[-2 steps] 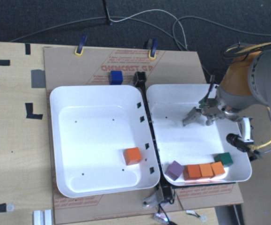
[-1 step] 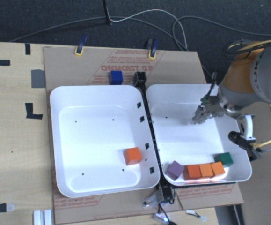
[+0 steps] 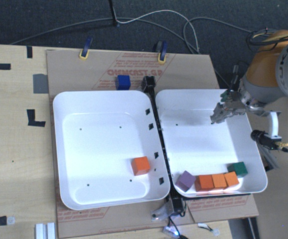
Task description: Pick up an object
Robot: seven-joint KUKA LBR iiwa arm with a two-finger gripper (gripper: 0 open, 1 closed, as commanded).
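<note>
Over right bin (image 3: 203, 96), gripper (image 3: 219, 114) (angled down).

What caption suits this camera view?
Gripper above right bin; blocks line its near wall.

An orange block (image 3: 141, 165) lies alone in the left bin (image 3: 64, 133), near its front right corner.

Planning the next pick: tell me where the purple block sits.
The small purple block lies in the right white bin, at its near-left corner, just left of a row of orange blocks.
</note>
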